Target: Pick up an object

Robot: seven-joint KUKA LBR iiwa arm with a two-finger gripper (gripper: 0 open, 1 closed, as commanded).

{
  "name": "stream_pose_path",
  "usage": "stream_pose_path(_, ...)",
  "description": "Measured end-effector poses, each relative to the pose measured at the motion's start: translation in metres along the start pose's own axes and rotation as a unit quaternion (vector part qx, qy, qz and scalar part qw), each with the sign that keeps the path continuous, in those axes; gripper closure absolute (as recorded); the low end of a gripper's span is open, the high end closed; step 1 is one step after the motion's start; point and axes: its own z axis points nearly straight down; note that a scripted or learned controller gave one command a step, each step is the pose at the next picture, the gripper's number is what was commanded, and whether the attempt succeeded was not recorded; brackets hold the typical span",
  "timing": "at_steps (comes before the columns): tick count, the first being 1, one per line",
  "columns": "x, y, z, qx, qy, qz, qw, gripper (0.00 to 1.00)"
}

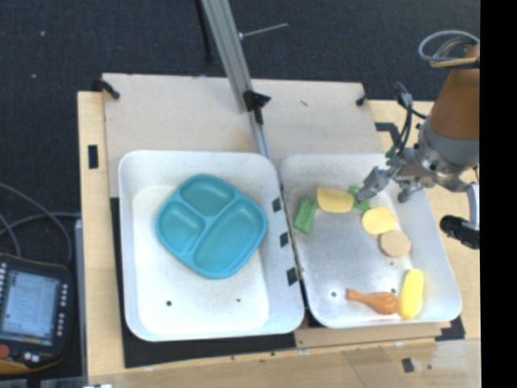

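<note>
Over rt bin [436, 241], gripper [373, 186] fingers: can't tell; yellow piece [334, 200] beside it, long axis left-right.

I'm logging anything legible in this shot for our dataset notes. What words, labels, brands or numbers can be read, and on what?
None can be read.
Pendant screen at the lower left: lit, with rows of content, too small and blurred to read.
Blue divided plate, the toy foods in the right bin and the gripper: no markings visible.

Blue divided plate [212, 225] in left bin [137, 297], gripper [370, 186] over right bin [323, 297]
</note>
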Motion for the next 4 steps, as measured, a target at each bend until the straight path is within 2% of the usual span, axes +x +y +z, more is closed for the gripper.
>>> stream_pose_path(2,-0.007,0.008,0.095,0.0,0.0,0.0,1.0,0.0)
stream_pose_path(3,-0.008,0.01,0.08,-0.004,0.0,0.001,1.0,1.0)
stream_pose_path(4,-0.004,0.004,0.021,-0.005,0.0,-0.001,1.0,1.0)
